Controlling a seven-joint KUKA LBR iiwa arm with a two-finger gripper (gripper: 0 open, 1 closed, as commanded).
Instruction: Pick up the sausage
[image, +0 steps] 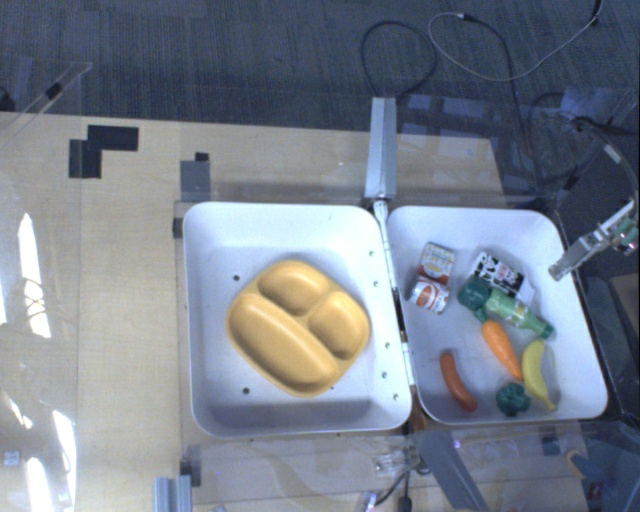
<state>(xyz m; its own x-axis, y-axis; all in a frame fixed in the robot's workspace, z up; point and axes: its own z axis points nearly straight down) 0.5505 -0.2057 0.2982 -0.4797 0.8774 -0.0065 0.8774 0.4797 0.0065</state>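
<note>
The sausage (458, 381) is a short red-orange link lying in the lower left part of the right bin (575, 398), angled toward the front edge. My gripper (565, 265) reaches in from the right edge and sits over the right bin's right rim, well up and to the right of the sausage. Nothing can be seen held in it.
Around the sausage in the right bin are a carrot (501, 347), a banana (537, 374), a dark green broccoli piece (512, 399), a green bottle (505, 305), a black-and-white carton (498, 272), a small carton (436, 259) and a can (430, 295). A yellow divided plate (298, 325) lies in the left bin (205, 300).
</note>
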